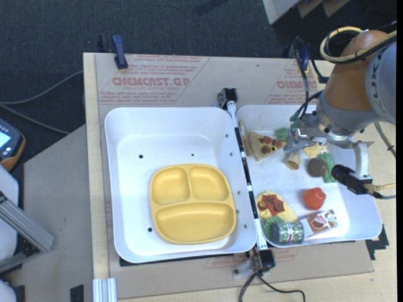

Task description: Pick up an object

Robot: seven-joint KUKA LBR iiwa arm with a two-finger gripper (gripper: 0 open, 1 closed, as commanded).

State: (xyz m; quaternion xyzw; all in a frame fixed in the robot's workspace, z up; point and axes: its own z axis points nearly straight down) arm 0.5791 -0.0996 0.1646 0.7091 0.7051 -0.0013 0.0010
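Camera view. The arm [352, 87] reaches in from the right and hangs over the upper part of the right bin [371, 222]. The gripper [301, 145] points down at a cluster of toy food. Whether it is wide, narrow or holding anything cannot be told from this angle.

Position of items. A pizza slice [263, 144] lies just left of the gripper, near the divider between the bins. A green piece [281, 133] sits between the slice and the gripper. A tan cone-like piece [293, 163] lies directly below the gripper tip, near or touching it. A brown ball [316, 167] lies just to its right, beside a yellow piece [313, 150]. A red tomato [314, 198], a green can [286, 231], a round pizza piece [271, 203] and a small card [323, 221] lie further toward the near edge, well apart from the gripper. The left bin [126, 137] holds a yellow divided plate [192, 203].

Risks. The items under the gripper are crowded. A close here is likely to pinch two pieces or push one aside. The ball is likely to roll if nudged. The flat slice offers little edge to grip.
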